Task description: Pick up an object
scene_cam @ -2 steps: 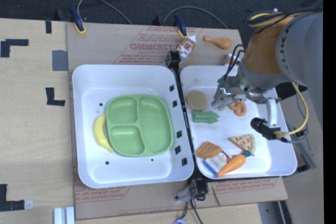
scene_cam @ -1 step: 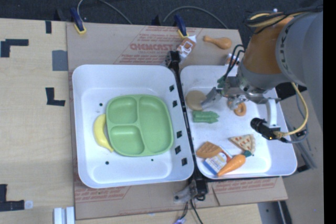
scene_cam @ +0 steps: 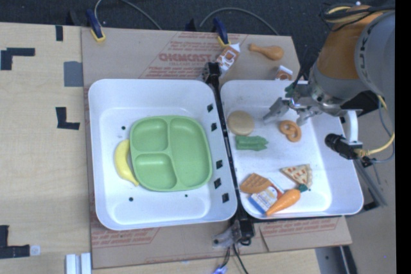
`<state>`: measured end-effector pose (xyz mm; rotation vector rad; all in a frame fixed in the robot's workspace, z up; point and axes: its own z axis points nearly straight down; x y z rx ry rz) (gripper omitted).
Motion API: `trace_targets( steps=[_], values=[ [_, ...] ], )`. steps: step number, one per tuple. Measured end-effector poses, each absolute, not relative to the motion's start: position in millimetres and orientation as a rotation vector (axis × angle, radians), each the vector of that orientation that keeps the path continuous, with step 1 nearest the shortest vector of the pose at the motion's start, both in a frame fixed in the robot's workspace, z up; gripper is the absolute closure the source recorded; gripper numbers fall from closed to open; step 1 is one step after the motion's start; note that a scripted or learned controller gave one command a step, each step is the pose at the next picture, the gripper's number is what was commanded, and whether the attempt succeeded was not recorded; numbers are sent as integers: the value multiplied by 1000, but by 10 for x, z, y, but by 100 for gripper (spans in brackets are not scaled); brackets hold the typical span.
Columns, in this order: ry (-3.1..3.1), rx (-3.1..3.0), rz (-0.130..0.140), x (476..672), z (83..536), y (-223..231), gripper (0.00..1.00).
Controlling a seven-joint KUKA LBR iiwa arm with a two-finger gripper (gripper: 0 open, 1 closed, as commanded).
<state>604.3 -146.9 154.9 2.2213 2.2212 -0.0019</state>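
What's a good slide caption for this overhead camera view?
Gripper hovers over the right bin near a pretzel; green plate and banana sit in the left bin.

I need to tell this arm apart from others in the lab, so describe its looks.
The arm is a thick, rounded grey body with a wide orange band above the wrist. Its hand is small, made of grey metal with thin fingers. A black fitting sticks out below the wrist, and thin cables, one of them yellow, loop beside it.

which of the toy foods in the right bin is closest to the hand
The pretzel, just below the hand. The round bun sits farther left, and the green piece, pizza slice and carrot lie lower down.
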Motion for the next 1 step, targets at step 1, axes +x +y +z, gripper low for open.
trace_targets(
  steps=[1],
  values=[
    [2218, 2218, 1, 5959, 870, -1913, 0]
  ],
)
